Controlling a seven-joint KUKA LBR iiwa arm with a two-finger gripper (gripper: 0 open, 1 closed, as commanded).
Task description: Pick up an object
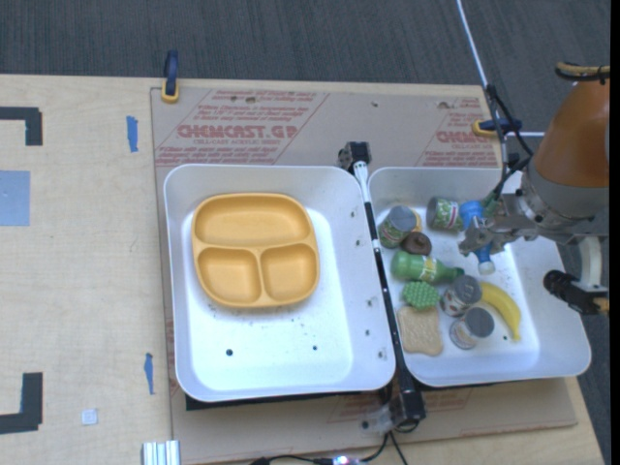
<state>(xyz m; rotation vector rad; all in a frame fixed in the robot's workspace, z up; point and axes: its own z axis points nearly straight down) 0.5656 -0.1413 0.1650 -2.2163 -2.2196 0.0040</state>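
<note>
The right bin (557,356) holds several small items. A green-labelled can (444,213) lies on its side next to a blue object (472,210). Nearby are a tin (397,226), a brown piece (418,244), a green bottle (424,268) lying flat, a green textured piece (420,294), a slice of bread (420,330), two tins (461,296) (473,327) and a banana (504,308). My gripper (482,248) hangs low over this bin, just right of the bottle's cap and above the banana. Nothing is visibly held in it.
The left bin (291,356) carries a yellow divided plate (256,249). A black divider bar (373,250) runs between the bins. The arm's orange band (576,124) and grey wrist cover the right bin's far right side. A thin cable (470,27) slants above.
</note>
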